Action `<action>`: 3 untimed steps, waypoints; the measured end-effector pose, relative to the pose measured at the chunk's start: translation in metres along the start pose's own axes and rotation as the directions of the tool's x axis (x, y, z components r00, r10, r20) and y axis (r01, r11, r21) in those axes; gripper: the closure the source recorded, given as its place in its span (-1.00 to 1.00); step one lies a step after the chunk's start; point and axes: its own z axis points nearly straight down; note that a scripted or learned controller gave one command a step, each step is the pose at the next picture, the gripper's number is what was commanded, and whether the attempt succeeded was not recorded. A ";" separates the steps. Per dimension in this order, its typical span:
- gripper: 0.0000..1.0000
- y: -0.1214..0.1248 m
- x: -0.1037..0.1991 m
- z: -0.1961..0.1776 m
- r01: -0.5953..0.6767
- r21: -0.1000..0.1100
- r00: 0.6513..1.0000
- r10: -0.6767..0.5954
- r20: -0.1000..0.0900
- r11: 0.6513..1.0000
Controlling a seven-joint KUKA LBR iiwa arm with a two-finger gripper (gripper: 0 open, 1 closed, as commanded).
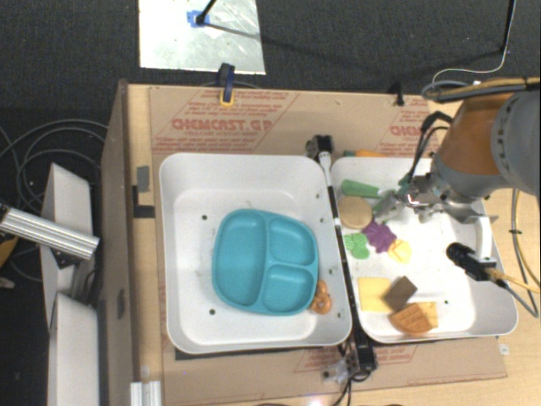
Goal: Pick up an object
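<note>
My gripper (397, 202) hangs low over the upper middle of the right bin (499, 311). Just left of it lie a green strip (361, 189) and a round tan biscuit (355, 213). Directly below it is a purple piece (381, 238), flanked by a light green piece (355, 246) and a small yellow piece (400, 250). Nearer the front of the bin sit a yellow square slab (371, 295), a brown block (401, 291) and an orange waffle-like piece (415, 317). I see nothing between the gripper and these things that is lifted.
The left bin (186, 184) holds a blue divided plate (264, 261), with a small orange-brown item (321, 299) at its lower right corner. An orange item (368, 153) lies at the right bin's back rim. The arm's orange-banded wrist (473, 142) overhangs the right bin's back right.
</note>
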 end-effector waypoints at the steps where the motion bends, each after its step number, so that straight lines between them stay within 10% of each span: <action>1: -1.00 -0.025 0.022 0.040 -0.002 0.000 1.000 0.002 0.001 1.000; 2: 1.00 -0.025 0.021 0.030 -0.003 0.004 1.000 0.003 -0.002 1.000; 3: -1.00 -0.025 0.021 0.030 -0.003 0.003 1.000 0.003 -0.002 1.000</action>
